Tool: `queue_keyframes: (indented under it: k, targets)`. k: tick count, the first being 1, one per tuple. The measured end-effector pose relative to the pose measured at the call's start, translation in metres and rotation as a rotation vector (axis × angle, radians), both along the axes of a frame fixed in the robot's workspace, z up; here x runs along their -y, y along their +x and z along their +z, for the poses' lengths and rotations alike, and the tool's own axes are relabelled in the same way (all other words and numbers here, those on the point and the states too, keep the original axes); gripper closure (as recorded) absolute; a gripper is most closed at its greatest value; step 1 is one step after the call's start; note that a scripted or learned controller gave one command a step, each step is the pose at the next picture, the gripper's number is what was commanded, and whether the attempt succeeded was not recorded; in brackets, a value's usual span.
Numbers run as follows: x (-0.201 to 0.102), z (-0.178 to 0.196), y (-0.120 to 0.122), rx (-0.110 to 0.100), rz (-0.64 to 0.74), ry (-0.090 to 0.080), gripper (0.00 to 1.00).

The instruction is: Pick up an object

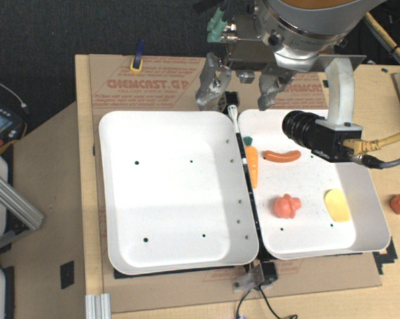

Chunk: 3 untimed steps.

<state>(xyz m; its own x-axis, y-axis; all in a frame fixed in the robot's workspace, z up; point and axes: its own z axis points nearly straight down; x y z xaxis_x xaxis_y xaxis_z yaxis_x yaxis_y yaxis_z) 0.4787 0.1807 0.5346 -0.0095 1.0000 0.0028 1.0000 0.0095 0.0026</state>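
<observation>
The right bin [359, 239] holds an orange carrot [252, 165] along its left wall, a red-orange sausage [281, 156] near the middle, a pink-red lumpy toy [287, 205] further forward, and a yellow piece [337, 205] at the right. My gripper [238, 98] hangs high over the far edge where the two bins meet, fingers spread open with nothing between them. Its left finger [210, 88] and right finger [271, 90] point down. It is well behind and above the carrot.
The left bin [120, 178] lies beside the right one. A black camera unit [317, 135] on a white bracket overhangs the right bin's far side. A red object [398, 204] sits outside the bin at the right edge. A blue and yellow clip [138, 61] rests on the cardboard at the back.
</observation>
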Motion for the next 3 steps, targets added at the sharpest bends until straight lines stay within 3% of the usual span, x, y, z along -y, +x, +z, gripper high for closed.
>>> queue_keyframes:
  k: [1, 2, 3]
  targets:
    - [-0.047, -0.001, 0.0, 0.0, -0.004, -0.001, 0.0]
    - [-0.044, -0.095, 0.0, -0.014, -0.011, -0.008, 0.0]
    - [-0.045, -0.079, 0.001, 0.0, -0.01, -0.001, 1.0]
